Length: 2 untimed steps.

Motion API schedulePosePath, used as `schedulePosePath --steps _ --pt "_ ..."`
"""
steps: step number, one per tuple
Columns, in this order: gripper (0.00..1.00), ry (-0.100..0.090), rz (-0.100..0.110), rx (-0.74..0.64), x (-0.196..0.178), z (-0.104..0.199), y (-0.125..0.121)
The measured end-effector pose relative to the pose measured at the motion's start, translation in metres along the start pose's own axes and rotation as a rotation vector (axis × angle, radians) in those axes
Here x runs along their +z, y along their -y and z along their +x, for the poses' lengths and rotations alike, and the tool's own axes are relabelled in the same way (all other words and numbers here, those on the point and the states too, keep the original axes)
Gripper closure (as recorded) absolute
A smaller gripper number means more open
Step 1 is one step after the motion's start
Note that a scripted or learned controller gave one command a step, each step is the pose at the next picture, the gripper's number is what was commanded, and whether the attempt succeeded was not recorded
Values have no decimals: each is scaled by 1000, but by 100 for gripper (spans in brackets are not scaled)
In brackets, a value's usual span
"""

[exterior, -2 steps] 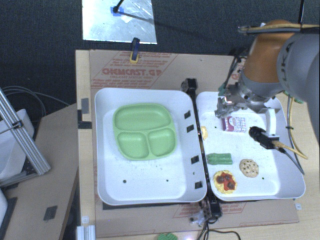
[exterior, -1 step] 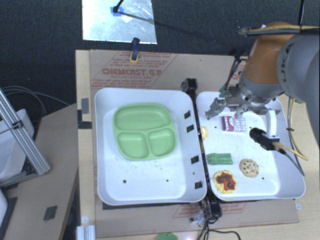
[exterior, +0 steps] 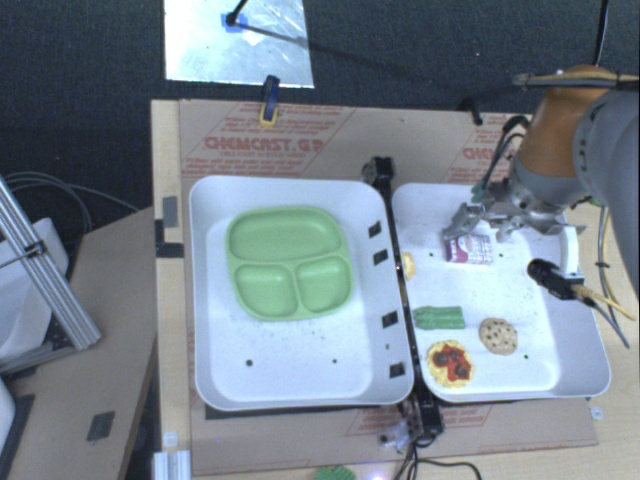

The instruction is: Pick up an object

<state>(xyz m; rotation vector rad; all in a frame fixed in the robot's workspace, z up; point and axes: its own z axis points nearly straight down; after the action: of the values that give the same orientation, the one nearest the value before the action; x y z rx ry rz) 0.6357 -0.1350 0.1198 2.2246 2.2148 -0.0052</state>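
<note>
Round pizza toy (exterior: pixel 450 361) is lying nearest, beside a bumpy cookie (exterior: pixel 497 335); farther right, the gripper (exterior: pixel 478 220) is touching a crinkly packet (exterior: pixel 470 247), grip unclear.

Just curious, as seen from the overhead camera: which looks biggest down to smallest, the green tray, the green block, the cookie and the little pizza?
1. Green tray, by far.
2. Green block and little pizza: too alike to rank.
3. Cookie, slightly smaller.
</note>
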Motion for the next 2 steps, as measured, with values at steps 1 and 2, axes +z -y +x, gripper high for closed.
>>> schedulePosePath --steps 1,2 --pt "0 0 -12 -9 30 -1 -22" --pt "0 -4 -5 -9 34 8 -34"
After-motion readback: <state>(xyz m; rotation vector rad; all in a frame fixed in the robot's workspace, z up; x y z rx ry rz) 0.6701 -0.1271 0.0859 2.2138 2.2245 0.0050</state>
